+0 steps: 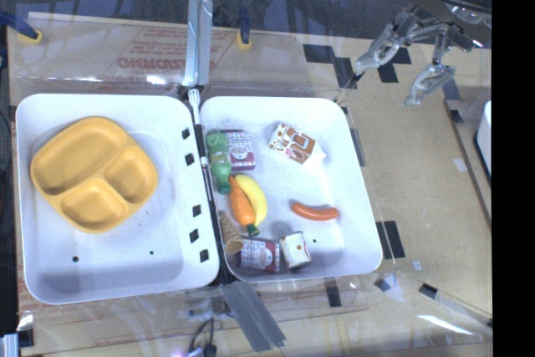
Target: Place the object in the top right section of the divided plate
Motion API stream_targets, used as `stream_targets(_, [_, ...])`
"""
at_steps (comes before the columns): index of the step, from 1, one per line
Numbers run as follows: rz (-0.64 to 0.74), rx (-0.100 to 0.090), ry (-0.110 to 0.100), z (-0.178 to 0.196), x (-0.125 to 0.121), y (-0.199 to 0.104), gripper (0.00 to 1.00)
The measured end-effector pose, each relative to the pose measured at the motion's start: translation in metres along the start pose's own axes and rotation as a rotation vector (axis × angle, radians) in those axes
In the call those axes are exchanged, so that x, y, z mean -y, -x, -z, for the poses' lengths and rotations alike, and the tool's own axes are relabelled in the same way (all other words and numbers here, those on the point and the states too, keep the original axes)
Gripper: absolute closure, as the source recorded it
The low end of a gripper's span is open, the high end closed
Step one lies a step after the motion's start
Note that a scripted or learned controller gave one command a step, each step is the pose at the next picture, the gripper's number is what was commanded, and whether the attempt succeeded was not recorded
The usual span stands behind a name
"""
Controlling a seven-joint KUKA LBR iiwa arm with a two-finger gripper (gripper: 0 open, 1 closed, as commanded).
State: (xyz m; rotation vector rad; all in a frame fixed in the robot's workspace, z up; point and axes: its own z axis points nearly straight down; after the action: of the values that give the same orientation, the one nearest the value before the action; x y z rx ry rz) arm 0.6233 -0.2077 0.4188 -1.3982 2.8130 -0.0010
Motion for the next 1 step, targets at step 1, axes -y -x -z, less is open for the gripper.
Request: stream_targets(1, [0.377, 0.003, -0.005, 0.0254, 0.0275, 0.021, 0.0])
